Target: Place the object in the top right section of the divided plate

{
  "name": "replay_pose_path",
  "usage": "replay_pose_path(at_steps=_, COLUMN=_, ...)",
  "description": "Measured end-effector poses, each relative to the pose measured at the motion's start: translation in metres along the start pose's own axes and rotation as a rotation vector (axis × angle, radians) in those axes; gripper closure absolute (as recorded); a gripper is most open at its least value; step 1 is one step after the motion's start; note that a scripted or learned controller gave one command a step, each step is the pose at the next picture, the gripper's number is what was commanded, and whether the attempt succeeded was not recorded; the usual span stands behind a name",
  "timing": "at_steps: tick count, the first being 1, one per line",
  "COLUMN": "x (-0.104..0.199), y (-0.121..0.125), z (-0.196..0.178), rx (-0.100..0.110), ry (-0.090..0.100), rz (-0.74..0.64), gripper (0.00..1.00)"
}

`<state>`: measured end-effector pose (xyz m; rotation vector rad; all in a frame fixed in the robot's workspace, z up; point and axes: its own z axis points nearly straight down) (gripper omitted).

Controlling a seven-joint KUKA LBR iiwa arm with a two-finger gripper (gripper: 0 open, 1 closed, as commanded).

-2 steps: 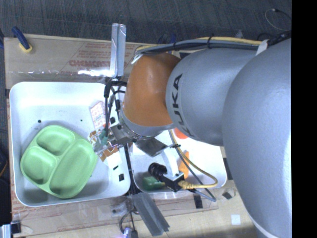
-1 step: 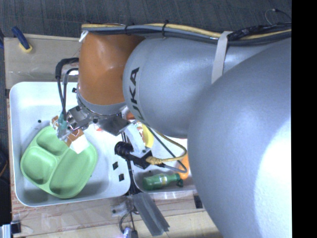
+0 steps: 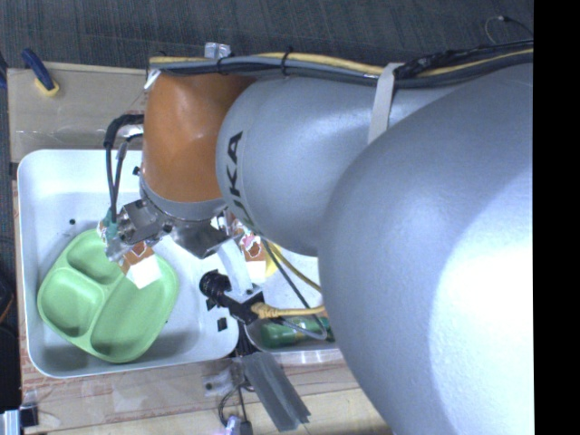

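Observation:
A green divided plate (image 3: 100, 302) lies in the left white bin (image 3: 45, 179), towards its front left. My gripper (image 3: 138, 250) hangs over the plate's upper right edge, under the orange wrist band (image 3: 186, 143). A small brown and white piece (image 3: 141, 266) shows at the gripper's lower end, just above the plate's right-hand section. I cannot tell whether it is a held thing or part of the gripper. The plate's sections look bare where they show.
The grey arm (image 3: 408, 225) covers the right bin and most of the view. A green thing (image 3: 283, 333) peeks out beneath the arm at the right bin's front. A blue and yellow clamp (image 3: 40, 71) sits on the bench at the far left.

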<state>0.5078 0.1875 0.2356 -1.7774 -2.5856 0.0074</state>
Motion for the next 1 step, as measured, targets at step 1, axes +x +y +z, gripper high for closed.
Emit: replay_pose_path(at_steps=1, x=0.0001, y=0.0001, z=-0.0002, rx=0.0, ry=0.0, rz=0.0, gripper=0.0)
